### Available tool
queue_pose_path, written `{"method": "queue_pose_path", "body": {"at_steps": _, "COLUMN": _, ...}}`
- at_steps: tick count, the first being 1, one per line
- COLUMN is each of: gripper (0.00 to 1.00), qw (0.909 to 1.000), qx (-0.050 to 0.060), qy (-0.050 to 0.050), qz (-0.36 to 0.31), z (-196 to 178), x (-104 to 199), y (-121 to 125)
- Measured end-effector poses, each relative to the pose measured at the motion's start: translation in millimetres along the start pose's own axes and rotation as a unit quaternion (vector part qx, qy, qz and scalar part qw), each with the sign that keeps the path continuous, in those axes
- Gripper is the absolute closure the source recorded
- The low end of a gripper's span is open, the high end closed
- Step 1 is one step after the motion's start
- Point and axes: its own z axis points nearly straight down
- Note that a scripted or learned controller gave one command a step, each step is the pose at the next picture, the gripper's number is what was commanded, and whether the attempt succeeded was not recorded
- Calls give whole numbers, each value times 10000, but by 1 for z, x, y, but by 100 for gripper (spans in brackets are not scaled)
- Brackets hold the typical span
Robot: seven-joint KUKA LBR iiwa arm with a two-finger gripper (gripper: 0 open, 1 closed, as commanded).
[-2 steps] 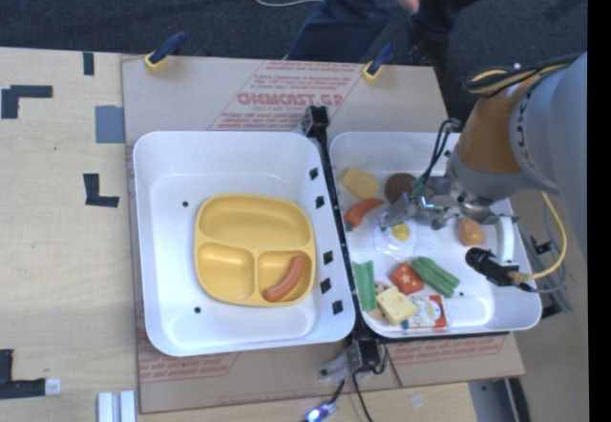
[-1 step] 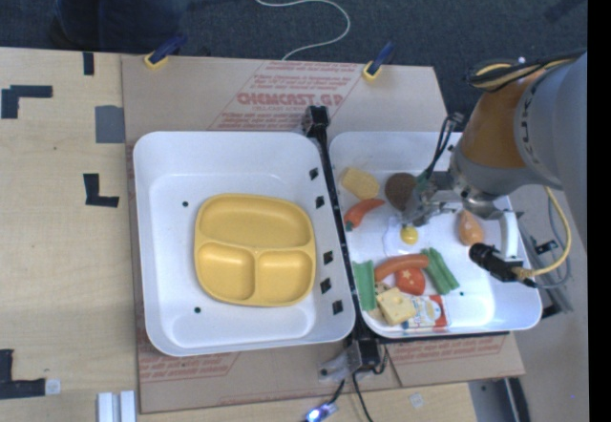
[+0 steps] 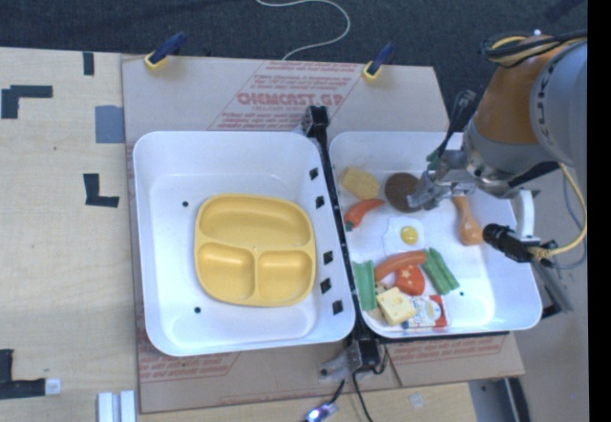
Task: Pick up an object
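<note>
My gripper [image 3: 420,198] hangs low in the right bin [image 3: 506,310], reaching in from the right, right beside a brown round patty [image 3: 400,187]. Around it lie toy foods: a yellow bun-like piece [image 3: 360,183], a red-orange sausage [image 3: 363,211], a fried egg [image 3: 407,236], an orange drumstick-like piece [image 3: 467,221], a red-orange carrot [image 3: 398,265], two green sticks [image 3: 440,270] [image 3: 365,283], a tomato slice [image 3: 410,281] and a cheese wedge [image 3: 395,305]. The arm's body hides how the fingers stand.
The left bin [image 3: 158,220] holds a yellow divided plate [image 3: 255,248]. A black divider with clips [image 3: 327,210] runs between the bins. Both sit on cardboard [image 3: 277,95] held by blue-yellow clamps [image 3: 164,50]. A white cable [image 3: 305,10] lies behind.
</note>
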Motion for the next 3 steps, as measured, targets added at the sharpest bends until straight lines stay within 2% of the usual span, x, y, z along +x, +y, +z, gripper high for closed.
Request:
{"method": "queue_pose_path", "body": {"at_steps": 1, "gripper": 100, "qw": 10000, "qx": -17, "qy": -3, "qz": -5, "z": -61, "x": 6, "y": -2}}
{"method": "queue_pose_path", "body": {"at_steps": 2, "gripper": 100, "qw": 10000, "qx": 6, "qy": 2, "qz": -2, "z": -83, "x": 7, "y": -2}}
{"method": "queue_pose_path", "body": {"at_steps": 3, "gripper": 100, "qw": 10000, "qx": 14, "qy": 12, "qz": -31, "z": -89, "x": 69, "y": 1}}
